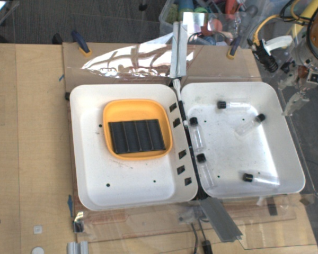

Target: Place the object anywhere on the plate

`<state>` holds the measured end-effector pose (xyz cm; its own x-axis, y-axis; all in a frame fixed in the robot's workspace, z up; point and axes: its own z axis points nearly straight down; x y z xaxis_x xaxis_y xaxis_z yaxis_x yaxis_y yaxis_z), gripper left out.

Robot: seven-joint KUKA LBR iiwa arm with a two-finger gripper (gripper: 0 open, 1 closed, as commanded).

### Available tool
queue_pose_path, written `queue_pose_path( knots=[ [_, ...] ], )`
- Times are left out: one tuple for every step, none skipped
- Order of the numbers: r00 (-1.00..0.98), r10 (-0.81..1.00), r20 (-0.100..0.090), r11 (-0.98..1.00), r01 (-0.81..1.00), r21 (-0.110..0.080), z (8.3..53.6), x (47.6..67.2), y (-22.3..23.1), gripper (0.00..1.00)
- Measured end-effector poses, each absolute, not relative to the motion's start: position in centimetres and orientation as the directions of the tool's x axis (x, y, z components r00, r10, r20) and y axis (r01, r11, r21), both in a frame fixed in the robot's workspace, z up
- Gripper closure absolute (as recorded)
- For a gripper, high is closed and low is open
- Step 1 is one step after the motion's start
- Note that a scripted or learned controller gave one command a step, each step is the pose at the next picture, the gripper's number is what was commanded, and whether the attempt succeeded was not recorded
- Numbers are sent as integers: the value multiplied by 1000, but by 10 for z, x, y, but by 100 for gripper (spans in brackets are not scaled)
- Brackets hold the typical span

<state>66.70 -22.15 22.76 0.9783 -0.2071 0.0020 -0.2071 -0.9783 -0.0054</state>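
A dark ridged block [136,136] lies flat in the middle of the orange plate [110,114], which sits in the left bin [90,179]. The right bin [278,157] beside it holds several clear tubes with black caps [195,133], scattered apart. Both bins rest on the wooden surface [26,142]. The state of the fingers cannot be told.

- A pale wooden bench [26,142] carries two shallow white plastic bins side by side, touching along their inner edges.
- The left bin [90,184] sits nearer the bench's middle.
- The right bin [286,168] reaches the bench's right side.
- Crinkled clear plastic sheeting [132,62] lies behind the bins.
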Motion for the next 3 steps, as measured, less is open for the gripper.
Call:
queue_pose_path(
  knots=[
    [978,-210,2,-978,-210,-5,234,668,-220,0],
    [980,-197,2,-980,-197,-5,234,668,-219,0],
    [971,-239,-2,-971,-240,-6,233,667,-221,0]
  ],
)
